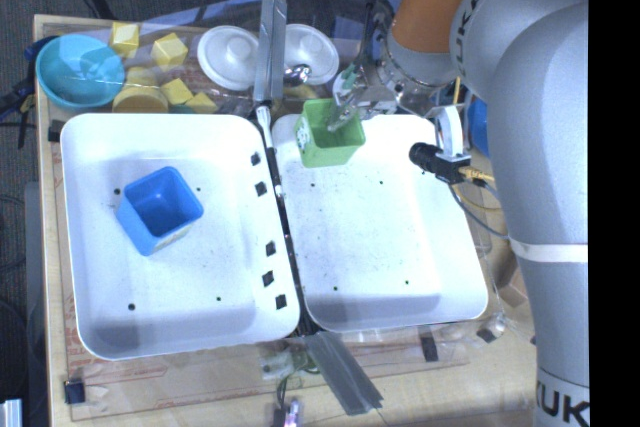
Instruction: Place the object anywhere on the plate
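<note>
On the arm [545,115], "KUKA" lettering [560,403].

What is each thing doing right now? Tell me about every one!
green cup: upright, far corner of the right bin, gripper reaching into its top.
blue cup: in the left bin, tilted, opening up.
blue bowl: behind the bins, opening up.
white plates: behind the bins, flat.

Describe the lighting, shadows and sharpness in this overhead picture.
Camera view: bright, even light washes out the white bins, their floors nearly featureless; soft shadows lie beside the blue cup and under the green cup; the dark floor beyond the bench is underexposed; the tool looks slightly soft; the grey arm looms large and near.
</note>
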You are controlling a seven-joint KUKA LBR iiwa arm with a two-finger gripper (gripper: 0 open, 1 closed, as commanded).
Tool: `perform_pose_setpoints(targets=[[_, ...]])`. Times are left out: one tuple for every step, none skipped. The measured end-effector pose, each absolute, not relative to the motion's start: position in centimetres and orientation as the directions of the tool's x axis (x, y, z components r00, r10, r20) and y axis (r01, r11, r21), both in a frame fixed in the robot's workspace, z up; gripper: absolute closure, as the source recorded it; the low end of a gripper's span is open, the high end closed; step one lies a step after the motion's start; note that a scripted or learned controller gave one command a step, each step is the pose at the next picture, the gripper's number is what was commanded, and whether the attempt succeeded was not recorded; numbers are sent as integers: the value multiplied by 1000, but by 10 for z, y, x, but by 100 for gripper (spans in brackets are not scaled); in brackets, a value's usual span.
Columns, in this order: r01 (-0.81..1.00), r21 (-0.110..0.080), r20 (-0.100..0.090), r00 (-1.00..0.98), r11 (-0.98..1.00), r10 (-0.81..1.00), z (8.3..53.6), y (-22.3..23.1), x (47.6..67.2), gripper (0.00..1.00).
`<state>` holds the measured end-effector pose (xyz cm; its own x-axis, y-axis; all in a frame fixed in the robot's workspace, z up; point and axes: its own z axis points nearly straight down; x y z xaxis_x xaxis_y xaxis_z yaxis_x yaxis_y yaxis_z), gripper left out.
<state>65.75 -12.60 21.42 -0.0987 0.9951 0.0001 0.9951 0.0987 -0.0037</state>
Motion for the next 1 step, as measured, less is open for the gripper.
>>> perform_pose_setpoints(targets=[[995,-5,0,-103,103,995,223,-125,658,100]])
